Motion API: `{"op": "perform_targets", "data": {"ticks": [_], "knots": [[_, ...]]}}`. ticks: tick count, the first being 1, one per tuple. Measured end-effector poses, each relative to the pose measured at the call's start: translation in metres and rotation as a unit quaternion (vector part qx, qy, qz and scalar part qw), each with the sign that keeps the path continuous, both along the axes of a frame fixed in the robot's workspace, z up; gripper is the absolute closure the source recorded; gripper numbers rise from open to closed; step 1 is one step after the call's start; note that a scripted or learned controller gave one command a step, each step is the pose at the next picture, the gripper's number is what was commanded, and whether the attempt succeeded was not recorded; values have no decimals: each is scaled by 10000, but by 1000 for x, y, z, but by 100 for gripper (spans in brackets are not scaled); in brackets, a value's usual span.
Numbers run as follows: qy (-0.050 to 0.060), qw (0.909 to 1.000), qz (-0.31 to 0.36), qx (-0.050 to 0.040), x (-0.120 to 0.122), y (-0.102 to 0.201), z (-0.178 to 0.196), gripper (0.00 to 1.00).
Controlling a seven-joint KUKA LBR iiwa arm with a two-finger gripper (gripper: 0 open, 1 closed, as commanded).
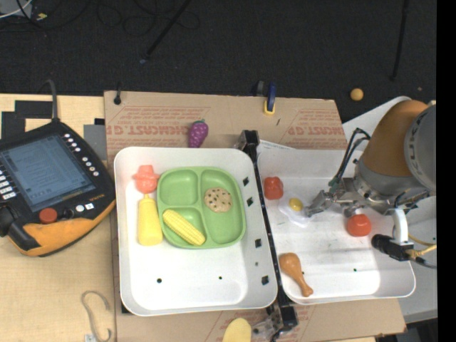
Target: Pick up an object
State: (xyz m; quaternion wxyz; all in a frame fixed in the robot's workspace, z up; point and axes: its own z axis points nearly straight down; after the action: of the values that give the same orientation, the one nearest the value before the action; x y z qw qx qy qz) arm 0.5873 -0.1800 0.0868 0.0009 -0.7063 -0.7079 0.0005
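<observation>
In the right bin lie a small red object near the left wall, a small yellow piece, a red tomato-like ball and a tan drumstick at the front. My gripper is low over the bin's middle, just right of the yellow piece and left of the red ball. Nothing can be seen held in it. The grey arm with its orange band comes in from the right.
The left bin holds a green divided plate with a cookie and corn, a yellow bottle and an orange-red toy. Purple grapes lie behind the bins. A teach pendant sits far left.
</observation>
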Motion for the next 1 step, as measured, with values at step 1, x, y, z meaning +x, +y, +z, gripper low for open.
{"op": "perform_targets", "data": {"ticks": [1], "knots": [[-12,10000,-11,9,1,-1,12,100]]}}
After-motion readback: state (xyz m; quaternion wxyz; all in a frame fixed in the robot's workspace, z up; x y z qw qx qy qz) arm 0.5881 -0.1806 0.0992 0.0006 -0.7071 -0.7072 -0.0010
